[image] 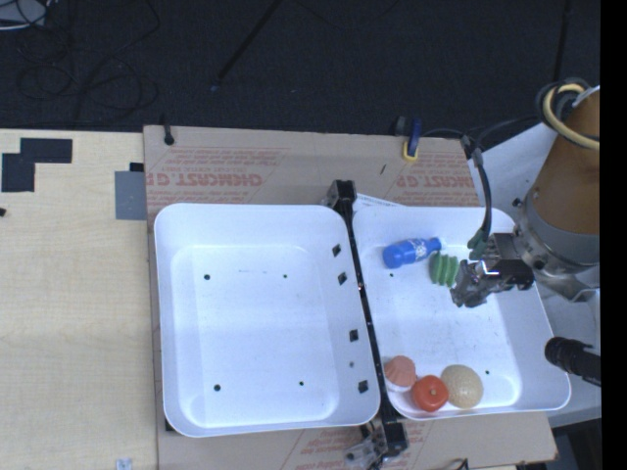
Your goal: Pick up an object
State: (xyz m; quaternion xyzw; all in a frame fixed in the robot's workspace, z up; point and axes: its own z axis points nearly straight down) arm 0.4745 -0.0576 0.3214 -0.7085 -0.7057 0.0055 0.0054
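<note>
Camera view: at the near edge of the right bin [470, 336] lie three round things close together, a pink ball [400, 368], a red ball [429, 393] and a beige ball [461, 385]. Further in, the gripper [464, 292] hangs beside the green piece [443, 268], which seems to be the target. It is small, ribbed and lies near the far right part of the bin. Whether the gripper is released or clenched, I cannot tell. For a good grasp it should centre over the green piece, not its edge, and avoid the blue bottle [411, 252] just behind. The left bin [245, 311] is beside.
</note>
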